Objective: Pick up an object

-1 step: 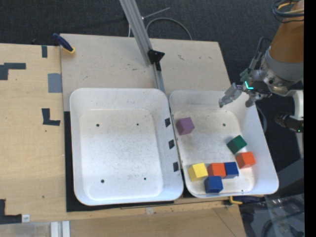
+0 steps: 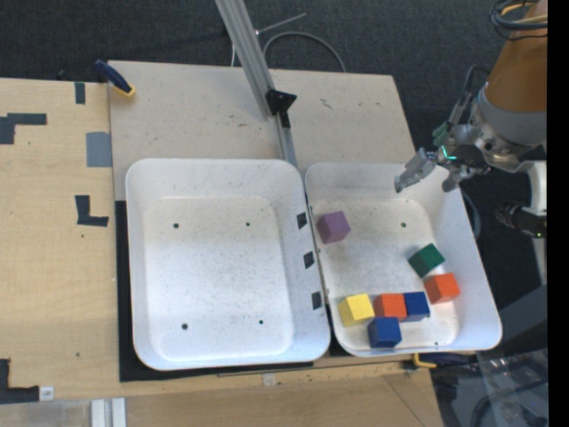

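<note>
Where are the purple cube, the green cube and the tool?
purple cube [image 2: 332, 226], camera view, top face.
green cube [image 2: 427, 259], camera view, top face.
tool [image 2: 433, 175], camera view, midway between its fingertips.

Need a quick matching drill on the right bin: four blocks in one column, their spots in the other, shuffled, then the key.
Blocks:
1. purple block
2. green block
3. yellow block
4. lower blue block

Spots:
A. left end of the row near the right bin's front
B. alone in the bin's left part, towards the back
C. nearest the front rim, below the row
D. right side, just behind the tilted orange block

Pairs: 1-B, 2-D, 3-A, 4-C
</note>
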Controlling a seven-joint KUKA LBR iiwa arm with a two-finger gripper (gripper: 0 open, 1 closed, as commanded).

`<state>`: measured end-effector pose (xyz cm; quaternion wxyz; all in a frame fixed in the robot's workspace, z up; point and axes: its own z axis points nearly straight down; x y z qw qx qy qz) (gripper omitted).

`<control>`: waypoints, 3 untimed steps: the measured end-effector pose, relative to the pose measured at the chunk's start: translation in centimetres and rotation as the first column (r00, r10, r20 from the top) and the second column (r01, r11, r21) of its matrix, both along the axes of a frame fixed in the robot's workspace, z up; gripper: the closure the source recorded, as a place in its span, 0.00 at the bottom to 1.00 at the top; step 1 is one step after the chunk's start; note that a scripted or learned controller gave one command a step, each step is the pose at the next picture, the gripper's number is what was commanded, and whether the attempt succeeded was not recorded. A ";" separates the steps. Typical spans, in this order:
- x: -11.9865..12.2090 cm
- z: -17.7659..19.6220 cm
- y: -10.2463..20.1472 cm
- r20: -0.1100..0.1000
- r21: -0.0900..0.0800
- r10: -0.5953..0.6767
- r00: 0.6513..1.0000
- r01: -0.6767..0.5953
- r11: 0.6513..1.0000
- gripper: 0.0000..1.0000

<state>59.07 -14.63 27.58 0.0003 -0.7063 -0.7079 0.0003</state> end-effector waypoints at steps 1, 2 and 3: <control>-0.5 -6.3 0.5 -0.007 0.001 -0.001 1.000 0.001 1.000 0.00; -0.5 -12.8 0.7 -0.008 0.001 -0.001 1.000 0.001 1.000 0.00; -0.7 -18.3 0.8 -0.007 0.000 -0.001 1.000 0.001 1.000 0.00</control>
